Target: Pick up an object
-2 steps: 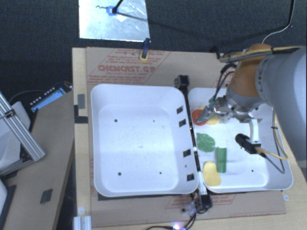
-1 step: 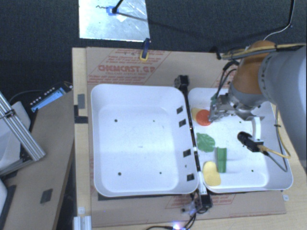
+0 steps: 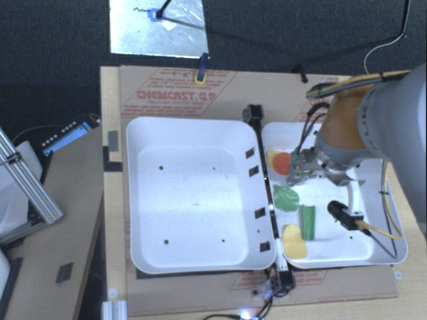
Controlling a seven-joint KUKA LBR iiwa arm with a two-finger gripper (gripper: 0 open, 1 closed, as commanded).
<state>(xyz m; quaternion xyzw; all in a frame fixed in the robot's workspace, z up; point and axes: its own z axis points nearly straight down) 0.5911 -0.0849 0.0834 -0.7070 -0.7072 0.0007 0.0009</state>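
The right bin [image 3: 373, 249] holds several small things. A red-orange round piece [image 3: 281, 163] with a yellow edge lies near its far left corner. Below it sit a light green leafy piece [image 3: 285, 197], a dark green stick [image 3: 307, 221] and a yellow lump [image 3: 294, 241] by the near left corner. My gripper [image 3: 299, 170] hangs low over the bin's left part, just right of the red-orange piece and above the leafy piece. The wrist hides what lies directly under the gripper.
The left bin [image 3: 143, 179] stands beside the right one, with black clips along the wall between them [image 3: 257, 172]. Both rest on a cardboard sheet [image 3: 173, 92]. The grey arm with its orange band [image 3: 347, 122] covers the right bin's far right part.
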